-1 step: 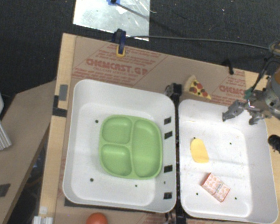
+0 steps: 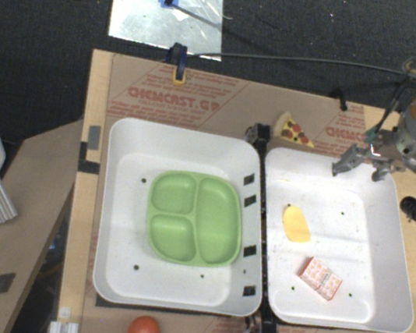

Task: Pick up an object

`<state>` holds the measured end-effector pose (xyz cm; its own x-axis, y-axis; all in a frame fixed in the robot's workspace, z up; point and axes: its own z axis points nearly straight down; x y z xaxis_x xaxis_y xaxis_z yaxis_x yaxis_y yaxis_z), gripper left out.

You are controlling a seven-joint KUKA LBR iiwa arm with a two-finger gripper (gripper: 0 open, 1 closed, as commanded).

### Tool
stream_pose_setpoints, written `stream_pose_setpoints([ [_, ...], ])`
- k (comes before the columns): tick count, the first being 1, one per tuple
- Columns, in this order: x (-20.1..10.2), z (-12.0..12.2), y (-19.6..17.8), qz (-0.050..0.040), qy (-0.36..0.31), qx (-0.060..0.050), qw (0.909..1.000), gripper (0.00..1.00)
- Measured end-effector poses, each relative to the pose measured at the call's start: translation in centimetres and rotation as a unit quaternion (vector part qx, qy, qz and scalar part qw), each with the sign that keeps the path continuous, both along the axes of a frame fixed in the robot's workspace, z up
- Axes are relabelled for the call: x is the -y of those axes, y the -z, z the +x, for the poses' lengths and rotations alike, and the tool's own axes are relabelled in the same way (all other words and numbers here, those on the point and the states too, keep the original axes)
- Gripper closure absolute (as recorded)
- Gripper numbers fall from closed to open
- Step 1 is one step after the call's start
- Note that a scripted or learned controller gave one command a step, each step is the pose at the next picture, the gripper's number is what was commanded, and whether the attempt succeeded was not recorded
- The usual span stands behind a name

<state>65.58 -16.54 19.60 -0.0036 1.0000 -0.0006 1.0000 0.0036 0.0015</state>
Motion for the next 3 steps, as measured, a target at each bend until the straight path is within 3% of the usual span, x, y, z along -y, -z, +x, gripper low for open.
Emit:
stream_pose_setpoints([
  [2,1.1,-1.1,10.4,0.0004,0.001,-0.002,1.0000,0.00],
  [3,1.1,-1.0,11.1,-0.0003,0.001,0.000,1.0000,0.00],
])
